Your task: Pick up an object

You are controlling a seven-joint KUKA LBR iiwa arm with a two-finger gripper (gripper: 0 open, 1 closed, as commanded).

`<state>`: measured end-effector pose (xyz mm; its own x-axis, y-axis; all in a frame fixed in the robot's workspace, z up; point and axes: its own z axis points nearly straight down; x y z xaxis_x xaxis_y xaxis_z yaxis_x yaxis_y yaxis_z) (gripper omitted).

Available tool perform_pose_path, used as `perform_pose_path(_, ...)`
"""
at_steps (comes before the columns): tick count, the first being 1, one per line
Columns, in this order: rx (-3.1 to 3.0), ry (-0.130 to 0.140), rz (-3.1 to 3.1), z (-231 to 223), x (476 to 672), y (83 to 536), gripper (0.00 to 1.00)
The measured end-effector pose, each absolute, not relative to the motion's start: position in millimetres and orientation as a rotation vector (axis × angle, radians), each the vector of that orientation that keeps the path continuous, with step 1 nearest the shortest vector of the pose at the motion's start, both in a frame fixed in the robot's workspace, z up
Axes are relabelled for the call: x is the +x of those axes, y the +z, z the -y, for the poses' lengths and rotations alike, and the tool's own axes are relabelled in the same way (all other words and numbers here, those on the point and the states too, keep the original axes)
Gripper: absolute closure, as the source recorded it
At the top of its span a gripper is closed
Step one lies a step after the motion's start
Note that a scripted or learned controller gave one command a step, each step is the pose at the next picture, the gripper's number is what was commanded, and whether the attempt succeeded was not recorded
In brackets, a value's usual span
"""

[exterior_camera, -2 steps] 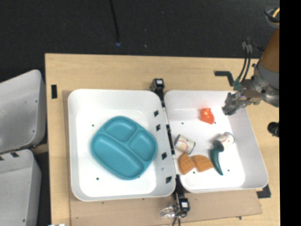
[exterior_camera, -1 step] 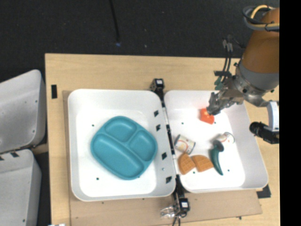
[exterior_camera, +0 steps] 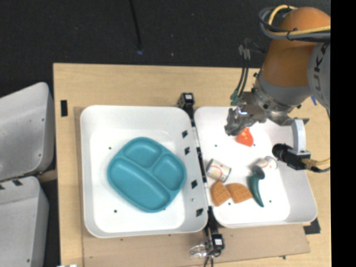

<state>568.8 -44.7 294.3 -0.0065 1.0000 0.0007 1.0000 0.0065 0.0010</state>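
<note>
Grey hand (exterior_camera: 236, 122) directly above, touching red-orange object (exterior_camera: 245, 138) in right bin (exterior_camera: 300, 204); finger state unclear.

One fixed camera looks down on the worktop (exterior_camera: 128, 85) from above, at a slight slant, so the worktop's far edge lies toward the top of the picture and its near edge toward the bottom. It sits far enough back to take in both bins whole: the left bin (exterior_camera: 97, 204) and the right bin (exterior_camera: 295, 204), side by side across the middle. Dark floor shows beyond the far edge. The arm (exterior_camera: 286, 54) enters from the picture's right, over the right bin's far corner, and looms large because it stands nearer the lens than the worktop.
</note>
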Motion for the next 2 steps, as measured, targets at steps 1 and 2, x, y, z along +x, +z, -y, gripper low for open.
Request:
perform_pose_path(1, 2.215, -0.001, -2.228, -7, 568.4, 267, 1.00)
perform_pose_path(2, 2.215, -0.002, -2.230, -66, 573.4, 248, 1.00)
